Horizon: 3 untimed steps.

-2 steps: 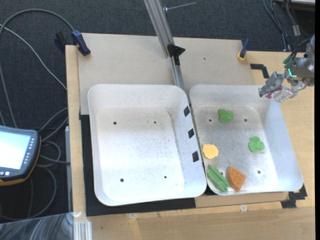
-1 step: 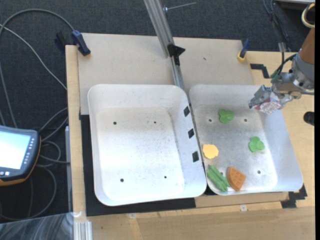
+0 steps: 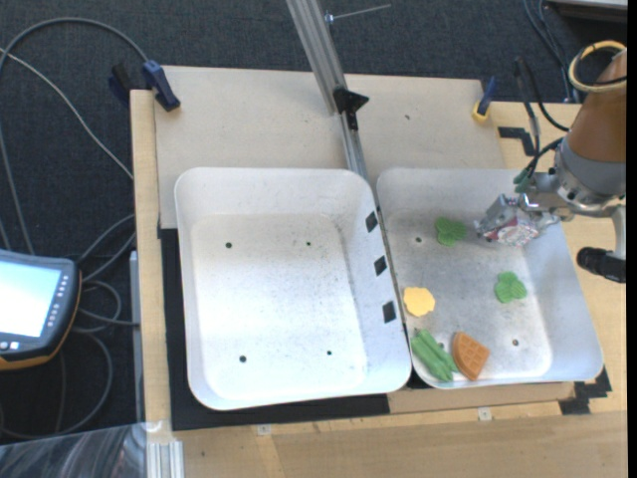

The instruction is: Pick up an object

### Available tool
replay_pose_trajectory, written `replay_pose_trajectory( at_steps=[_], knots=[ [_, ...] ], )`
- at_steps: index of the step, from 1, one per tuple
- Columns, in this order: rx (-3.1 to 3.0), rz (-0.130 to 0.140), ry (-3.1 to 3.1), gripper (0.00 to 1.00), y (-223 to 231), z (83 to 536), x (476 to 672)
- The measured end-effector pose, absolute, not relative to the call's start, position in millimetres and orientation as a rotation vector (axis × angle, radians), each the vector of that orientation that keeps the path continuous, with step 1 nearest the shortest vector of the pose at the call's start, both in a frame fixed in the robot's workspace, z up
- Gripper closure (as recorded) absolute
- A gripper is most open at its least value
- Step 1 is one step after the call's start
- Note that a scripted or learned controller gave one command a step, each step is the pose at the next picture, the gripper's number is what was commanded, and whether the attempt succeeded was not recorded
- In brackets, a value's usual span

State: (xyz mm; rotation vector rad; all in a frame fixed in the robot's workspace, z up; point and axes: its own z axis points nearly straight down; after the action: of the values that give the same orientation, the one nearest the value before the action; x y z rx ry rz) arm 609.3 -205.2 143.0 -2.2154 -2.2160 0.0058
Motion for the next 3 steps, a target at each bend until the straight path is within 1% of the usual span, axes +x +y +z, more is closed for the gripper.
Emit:
replay_pose_trajectory(
  at_steps=[1,2,3],
  knots=[
    [-2.223,-0.004,-2.227,0.00,-205.2,108.4,611.5],
    [-2.223,-0.005,-2.225,1.00,-204.9,117.0,611.3],
    [-2.226,-0.005,-2.227,1.00,-207.9,181.2,609.1]
  ],
)
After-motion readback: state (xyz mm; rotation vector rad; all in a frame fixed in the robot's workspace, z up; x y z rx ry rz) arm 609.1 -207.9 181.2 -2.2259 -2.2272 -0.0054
